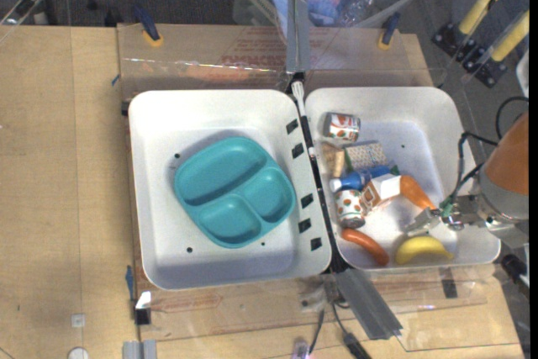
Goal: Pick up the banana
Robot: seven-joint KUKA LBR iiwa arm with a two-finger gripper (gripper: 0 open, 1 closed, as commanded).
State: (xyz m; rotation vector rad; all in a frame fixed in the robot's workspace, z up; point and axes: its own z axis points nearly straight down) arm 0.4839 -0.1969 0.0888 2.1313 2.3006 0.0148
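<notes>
My claw (427, 219) hangs low in the right-hand bin (437, 109), reaching in from the right edge, its thin metal tips just above the banana (422, 249). Whether those tips are apart or together I cannot tell; they are too small and blurred against the white plastic. Nothing shows between them.

The banana is a short, plump yellow curve, smooth and matte, lying near the bin's front wall. Left of it lies a glossy red-orange pepper-like piece (364, 242), long and tapered. An orange carrot shape (416, 192) slants just behind my claw. Further left stand two small cans with printed labels, one (350, 207) upright near the pepper, one (342, 126) on its side toward the back. Between them are a blue block (357, 179) and a speckled box (365, 155).

The left bin (160, 118) is smooth white plastic with rounded corners, and it holds a teal divided plate (234, 191), matte, with three shallow wells. Both bins sit on a pale wooden counter (59, 181).
</notes>
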